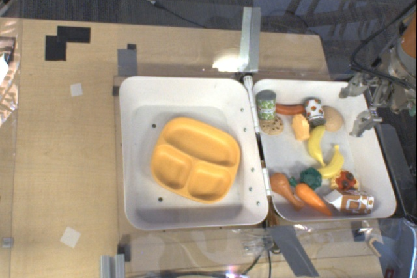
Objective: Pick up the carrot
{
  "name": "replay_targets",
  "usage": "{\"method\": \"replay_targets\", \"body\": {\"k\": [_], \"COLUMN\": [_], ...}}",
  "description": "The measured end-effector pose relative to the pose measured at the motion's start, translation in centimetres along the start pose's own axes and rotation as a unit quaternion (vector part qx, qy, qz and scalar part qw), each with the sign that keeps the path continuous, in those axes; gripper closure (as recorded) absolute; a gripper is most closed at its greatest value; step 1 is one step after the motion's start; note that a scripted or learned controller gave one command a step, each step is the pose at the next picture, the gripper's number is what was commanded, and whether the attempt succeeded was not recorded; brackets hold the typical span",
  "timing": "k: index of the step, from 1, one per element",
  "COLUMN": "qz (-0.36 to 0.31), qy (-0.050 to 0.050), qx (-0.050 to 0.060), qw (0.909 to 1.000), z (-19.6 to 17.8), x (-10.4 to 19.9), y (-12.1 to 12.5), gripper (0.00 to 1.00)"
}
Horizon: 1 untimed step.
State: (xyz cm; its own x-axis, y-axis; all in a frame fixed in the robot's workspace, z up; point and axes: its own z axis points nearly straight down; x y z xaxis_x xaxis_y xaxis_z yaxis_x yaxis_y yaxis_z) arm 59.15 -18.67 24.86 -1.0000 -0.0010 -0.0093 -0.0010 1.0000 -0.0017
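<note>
The carrot (315, 199) is orange with a dark green leafy top. It lies flat at the front of the right bin (381, 159), pointing toward the front right. A second orange-brown vegetable (283, 186) lies against its left side. My gripper (359, 105) hangs over the right bin's far right edge, well behind and to the right of the carrot. Its two fingers point left and stand open with nothing between them.
The right bin also holds a green can (266, 104), a cookie (272, 125), a sausage (290, 109), a small jar (315, 111), two bananas (316, 143) and a bottle (352, 204) touching the carrot's tip. A yellow divided plate (195, 158) lies in the left bin (140, 205).
</note>
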Motion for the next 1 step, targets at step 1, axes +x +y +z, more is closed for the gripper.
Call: {"method": "replay_targets", "body": {"k": [1], "qz": [0.001], "qy": [0.004], "qx": [-0.002], "qw": [1.0000], "z": [7.62], "x": [5.60], "y": [5.69], "gripper": [0.00]}}
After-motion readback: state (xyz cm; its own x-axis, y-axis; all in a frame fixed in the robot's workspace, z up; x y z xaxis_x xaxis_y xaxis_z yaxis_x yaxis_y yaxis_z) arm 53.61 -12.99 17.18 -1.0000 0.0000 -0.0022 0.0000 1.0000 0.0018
